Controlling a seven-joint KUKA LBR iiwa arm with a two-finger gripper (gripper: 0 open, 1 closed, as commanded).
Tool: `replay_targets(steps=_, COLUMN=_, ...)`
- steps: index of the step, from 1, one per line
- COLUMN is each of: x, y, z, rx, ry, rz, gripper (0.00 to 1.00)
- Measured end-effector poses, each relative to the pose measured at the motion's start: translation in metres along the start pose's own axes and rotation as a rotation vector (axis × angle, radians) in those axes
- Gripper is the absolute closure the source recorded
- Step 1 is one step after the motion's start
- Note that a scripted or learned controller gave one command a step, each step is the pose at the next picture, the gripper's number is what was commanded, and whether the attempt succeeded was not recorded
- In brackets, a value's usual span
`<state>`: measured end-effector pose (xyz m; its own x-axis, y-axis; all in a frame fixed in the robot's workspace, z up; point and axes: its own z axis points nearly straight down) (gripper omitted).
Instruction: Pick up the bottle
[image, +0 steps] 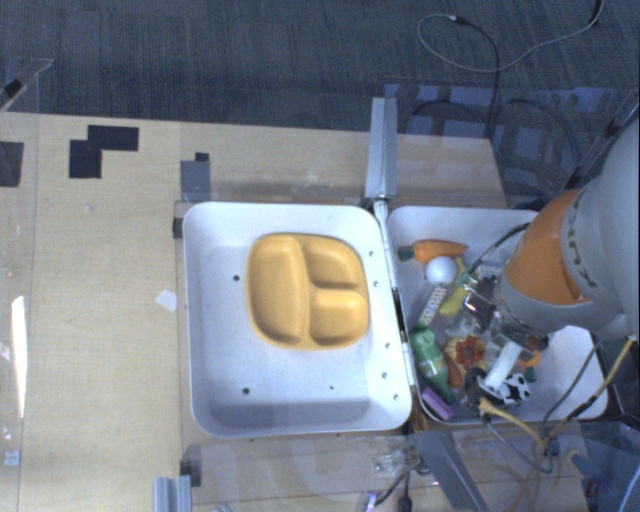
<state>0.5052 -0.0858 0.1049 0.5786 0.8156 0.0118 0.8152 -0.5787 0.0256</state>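
Nearest the camera, along the bottom edge, lie metal brackets and loose cables on the pale wooden bench (90, 330). Just above them, the left shallow white bin (215, 400) has wide bare floor along its near wall and left side; a yellow three-compartment plastic tray (305, 290) sits toward its middle and far half, clear of all four walls. The right white bin (570, 385) is crowded along its left wall: a purple flat item (436, 404) at the near corner, a green plastic bottle (429, 352) lying just beside the dividing rim, a red-orange packet (464, 352) touching it on the right, then a small black-and-white toy (515, 388) near the arm. Farther back sit a yellow-green tube (453, 298), a white ball (439, 269) and an orange carrot-shaped piece (438, 249) by the far wall. The grey arm with orange band (540, 265) covers the bin's right-centre; its gripper (478, 305) hangs over the clutter, right of the bottle, and whether the claw is released or clenched cannot be told. Open bin floor remains at the near right corner. Beyond the bins runs dark carpet.
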Motion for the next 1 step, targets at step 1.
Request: replay_targets(steps=1, x=0.0, y=-0.0005, z=0.0004, rx=0.002, ry=0.0, rz=0.001, gripper=0.0)
